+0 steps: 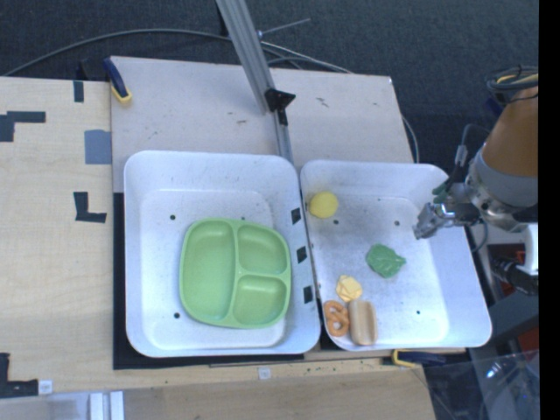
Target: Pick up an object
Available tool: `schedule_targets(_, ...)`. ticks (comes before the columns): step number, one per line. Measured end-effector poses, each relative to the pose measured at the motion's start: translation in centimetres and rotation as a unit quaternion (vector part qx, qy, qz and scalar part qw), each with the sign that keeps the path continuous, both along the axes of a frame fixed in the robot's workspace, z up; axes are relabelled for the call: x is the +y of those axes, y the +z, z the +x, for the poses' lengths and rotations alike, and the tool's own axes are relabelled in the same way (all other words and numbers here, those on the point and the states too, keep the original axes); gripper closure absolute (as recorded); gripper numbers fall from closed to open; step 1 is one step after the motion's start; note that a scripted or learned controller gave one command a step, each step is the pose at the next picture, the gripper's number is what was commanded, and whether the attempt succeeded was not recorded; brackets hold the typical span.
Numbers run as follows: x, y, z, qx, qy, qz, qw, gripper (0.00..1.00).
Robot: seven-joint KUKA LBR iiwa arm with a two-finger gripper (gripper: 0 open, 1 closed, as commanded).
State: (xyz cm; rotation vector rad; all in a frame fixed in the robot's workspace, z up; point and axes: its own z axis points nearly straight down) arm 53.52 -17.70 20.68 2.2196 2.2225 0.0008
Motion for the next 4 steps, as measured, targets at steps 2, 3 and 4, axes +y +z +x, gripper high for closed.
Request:
schedule_targets(2, 9.8, 0.1, 2.8, 0.001, 0.003, 0.0007, 1.0, 1.0)
schedule_targets(3, 15.0, -0.7, 4.4, 0.001, 0.003, 0.0008, 1.0, 1.0)
schedule_targets(4, 20.3, 0.8, 5.9, 0.0, 0.003, 0.0012, 1.0, 1.0)
